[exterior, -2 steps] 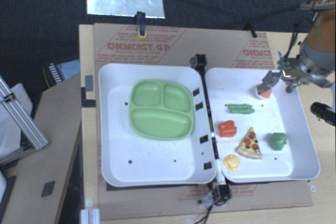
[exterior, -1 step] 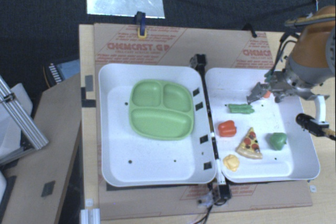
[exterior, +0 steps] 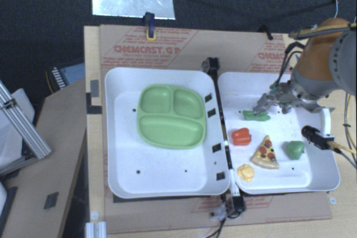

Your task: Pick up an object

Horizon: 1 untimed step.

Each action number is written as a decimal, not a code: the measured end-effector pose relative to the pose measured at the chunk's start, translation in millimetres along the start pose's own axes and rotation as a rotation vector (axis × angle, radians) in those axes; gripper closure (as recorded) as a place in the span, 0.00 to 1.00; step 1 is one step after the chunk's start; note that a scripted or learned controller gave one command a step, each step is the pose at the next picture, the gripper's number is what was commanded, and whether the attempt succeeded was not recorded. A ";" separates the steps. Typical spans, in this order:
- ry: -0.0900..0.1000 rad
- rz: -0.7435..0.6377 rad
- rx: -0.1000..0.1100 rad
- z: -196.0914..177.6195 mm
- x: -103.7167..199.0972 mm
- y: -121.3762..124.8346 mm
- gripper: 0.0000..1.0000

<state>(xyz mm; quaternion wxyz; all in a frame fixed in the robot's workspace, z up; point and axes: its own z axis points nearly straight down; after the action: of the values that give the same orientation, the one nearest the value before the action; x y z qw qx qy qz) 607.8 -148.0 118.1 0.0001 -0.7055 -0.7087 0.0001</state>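
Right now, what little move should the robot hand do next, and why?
Probably lower straight down a little onto the flat green toy. The gripper sits right over that toy's right end in the right bin, so it's the nearest thing to grab. The red pepper and pizza slice lie farther off. Whether it already touches the toy, I can't tell.

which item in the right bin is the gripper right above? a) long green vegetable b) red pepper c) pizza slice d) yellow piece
a: the gripper hangs directly over the long green vegetable near the back of the right bin, apart from the other toy foods.
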 end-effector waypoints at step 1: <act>-0.001 0.000 -0.005 -13.7 -0.7 1.1 1.00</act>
<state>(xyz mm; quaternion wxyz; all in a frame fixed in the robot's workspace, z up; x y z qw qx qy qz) 608.9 -148.7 131.8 -0.0021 -0.7055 -0.7088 -0.0012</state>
